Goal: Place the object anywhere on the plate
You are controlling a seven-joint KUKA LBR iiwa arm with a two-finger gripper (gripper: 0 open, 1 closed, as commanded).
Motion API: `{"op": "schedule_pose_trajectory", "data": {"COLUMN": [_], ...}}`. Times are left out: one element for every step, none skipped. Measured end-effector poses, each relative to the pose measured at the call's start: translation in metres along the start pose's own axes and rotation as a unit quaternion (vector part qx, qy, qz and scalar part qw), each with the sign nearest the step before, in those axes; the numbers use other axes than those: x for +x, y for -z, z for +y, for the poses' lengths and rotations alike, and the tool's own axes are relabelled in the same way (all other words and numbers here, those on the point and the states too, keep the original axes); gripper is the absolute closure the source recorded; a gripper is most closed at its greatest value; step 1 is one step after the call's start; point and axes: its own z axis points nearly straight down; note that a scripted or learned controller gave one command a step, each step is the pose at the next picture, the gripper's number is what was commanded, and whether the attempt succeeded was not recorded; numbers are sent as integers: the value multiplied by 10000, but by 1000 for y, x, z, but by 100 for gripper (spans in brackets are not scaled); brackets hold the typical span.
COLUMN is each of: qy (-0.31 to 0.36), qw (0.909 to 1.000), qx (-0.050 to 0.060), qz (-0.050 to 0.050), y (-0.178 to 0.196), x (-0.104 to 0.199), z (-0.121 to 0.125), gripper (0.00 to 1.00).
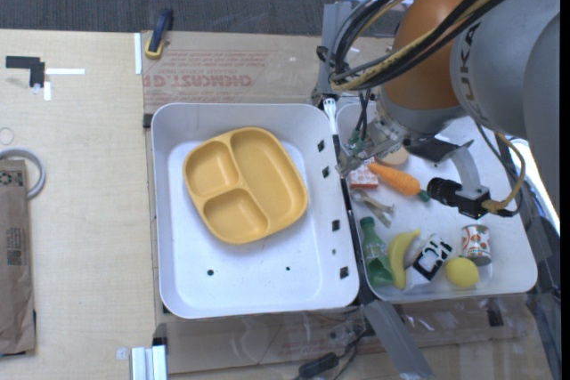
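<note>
A yellow plate with three compartments lies in the left bin, and nothing rests on it. The right bin holds an orange carrot, a small red and white packet, a green bottle, a banana, a lemon, a small can and a black and white item. My gripper hangs low over the right bin's left part. It is just above the packet and the carrot's thick end. No object shows in its grasp.
The grey arm with its orange band and its cables covers the right bin's far half. A raised wall separates the two bins. A brown paper bag lies at the bench's left edge, and a cardboard sheet sits behind the left bin.
</note>
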Motion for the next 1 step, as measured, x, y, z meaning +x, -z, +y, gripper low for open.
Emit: {"op": "schedule_pose_trajectory", "data": {"qy": [-1418], "qw": [9899], "qx": [9], "qz": [-2], "y": [22], "x": [-8], "z": [11], "gripper": [100]}}
